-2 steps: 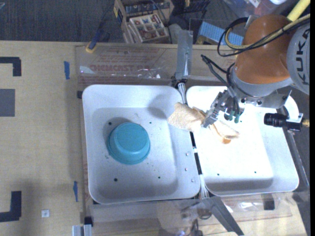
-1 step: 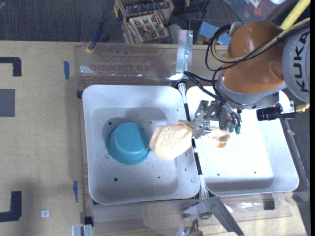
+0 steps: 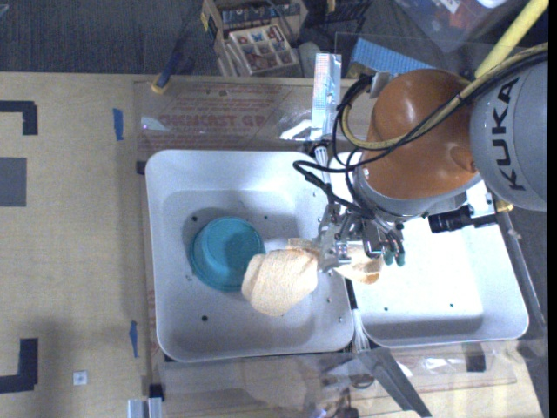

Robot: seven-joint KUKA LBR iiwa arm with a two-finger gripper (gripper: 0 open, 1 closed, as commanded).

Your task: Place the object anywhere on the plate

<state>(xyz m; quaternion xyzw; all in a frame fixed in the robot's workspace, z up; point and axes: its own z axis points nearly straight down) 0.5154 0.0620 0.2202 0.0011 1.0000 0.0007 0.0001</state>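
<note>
A round blue plate (image 3: 218, 251) lies in the left bin (image 3: 174, 190), left of its middle. A cream, bread-like lump (image 3: 278, 281) overlaps the plate's right edge and stretches right toward the gripper (image 3: 344, 252). The gripper hangs over the divider between the two bins, and its left side meets the lump's upper right end. A small tan piece (image 3: 367, 271) shows just below the gripper on the right bin's side. The wrist hides how the lump and the gripper meet.
The right bin (image 3: 452, 312) lies under the arm's orange band (image 3: 418, 138) and grey body. Black cables (image 3: 326, 177) loop off the wrist over the left bin's back right corner. Boxes and clutter stand beyond the bench's far edge.
</note>
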